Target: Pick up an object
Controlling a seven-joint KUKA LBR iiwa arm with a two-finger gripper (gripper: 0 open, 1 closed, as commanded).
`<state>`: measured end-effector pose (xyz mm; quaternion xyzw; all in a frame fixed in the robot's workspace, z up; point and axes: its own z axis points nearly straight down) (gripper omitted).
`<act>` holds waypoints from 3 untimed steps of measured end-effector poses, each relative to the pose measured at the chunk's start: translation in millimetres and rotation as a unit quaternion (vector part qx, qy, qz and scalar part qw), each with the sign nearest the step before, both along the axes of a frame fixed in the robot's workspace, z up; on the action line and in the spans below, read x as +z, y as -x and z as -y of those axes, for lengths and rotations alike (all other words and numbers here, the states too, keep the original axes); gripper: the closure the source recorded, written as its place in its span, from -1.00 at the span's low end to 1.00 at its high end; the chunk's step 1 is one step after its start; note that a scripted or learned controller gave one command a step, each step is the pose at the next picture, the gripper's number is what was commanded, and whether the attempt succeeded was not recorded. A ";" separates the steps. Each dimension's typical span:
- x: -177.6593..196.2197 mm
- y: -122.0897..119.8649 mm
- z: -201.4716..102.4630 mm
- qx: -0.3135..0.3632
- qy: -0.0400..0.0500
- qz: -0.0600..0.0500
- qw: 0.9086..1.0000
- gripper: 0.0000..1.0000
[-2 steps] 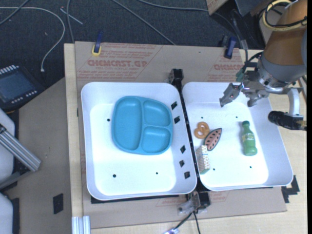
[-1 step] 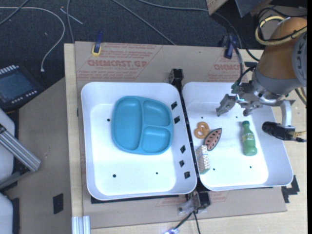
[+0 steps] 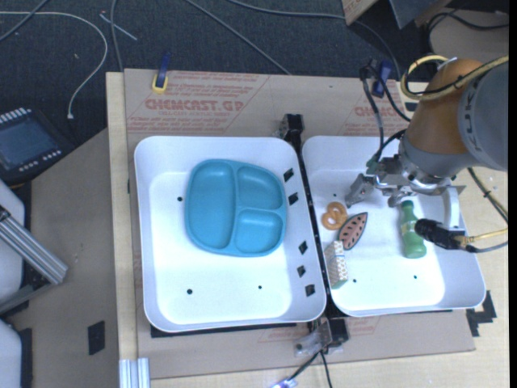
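My gripper (image 3: 379,194) hovers over the upper middle of the right bin (image 3: 380,296), open, with nothing between its fingers. A green bottle (image 3: 412,234) lies just to the lower right of it, with its neck pointing towards the wrist. To the gripper's lower left sit an orange pretzel-like ring (image 3: 334,215) and a brown oval piece with dots (image 3: 352,229), touching each other. A grey patterned packet (image 3: 336,265) lies near the bin's left wall.
The left bin (image 3: 161,281) holds a blue divided plate (image 3: 235,207) in its upper middle. A black divider with clips (image 3: 300,208) runs between the two bins. Cables lie on the floor beyond the bench.
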<state>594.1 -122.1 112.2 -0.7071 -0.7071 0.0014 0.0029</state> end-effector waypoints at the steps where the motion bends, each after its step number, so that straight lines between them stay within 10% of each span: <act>1: -24.9 -1.7 -0.3 0.000 0.000 0.003 1.000 -1.00; 2: -11.5 -3.9 -0.5 0.000 0.000 0.007 1.000 1.00; 3: 33.2 -9.6 -3.0 0.001 0.001 0.005 1.000 1.00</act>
